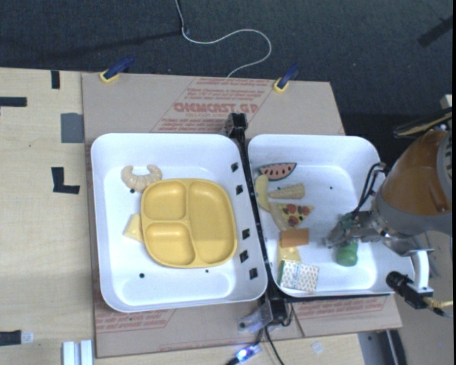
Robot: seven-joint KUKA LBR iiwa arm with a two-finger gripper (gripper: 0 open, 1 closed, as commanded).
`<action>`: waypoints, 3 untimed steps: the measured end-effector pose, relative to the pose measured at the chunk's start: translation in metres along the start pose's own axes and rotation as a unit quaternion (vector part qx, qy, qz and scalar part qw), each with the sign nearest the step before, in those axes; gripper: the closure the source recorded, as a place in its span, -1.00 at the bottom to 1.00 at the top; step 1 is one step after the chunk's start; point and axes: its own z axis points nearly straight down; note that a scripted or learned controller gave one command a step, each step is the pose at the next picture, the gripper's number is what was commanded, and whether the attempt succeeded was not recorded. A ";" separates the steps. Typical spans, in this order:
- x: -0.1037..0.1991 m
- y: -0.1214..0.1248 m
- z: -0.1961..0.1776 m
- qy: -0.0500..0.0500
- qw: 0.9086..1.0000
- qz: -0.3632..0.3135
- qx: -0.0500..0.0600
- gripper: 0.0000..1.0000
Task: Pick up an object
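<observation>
Low in the right shallow white bin [365, 152], the grey two-finger gripper [345, 234] is hovering over a small round green object [346, 255]; jaw state is looking impossible to tell

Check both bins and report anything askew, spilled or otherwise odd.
Nothing looks spilled or broken. One oddity: a yellow wedge in the left bin lies partly tucked under the edge of the yellow divided plate. In the right bin the toy foods lie loosely scattered, and the hand sits low over a green piece.

Yellow plate [188, 221] crowds left bin [106, 204], bare floor along its front
</observation>
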 end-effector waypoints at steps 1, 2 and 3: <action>-0.003 0.008 -0.062 0.006 1.000 0.000 0.014 1.00; -0.004 0.011 -0.115 0.006 1.000 0.000 0.015 1.00; 0.053 0.018 -0.126 0.008 1.000 -0.002 0.017 1.00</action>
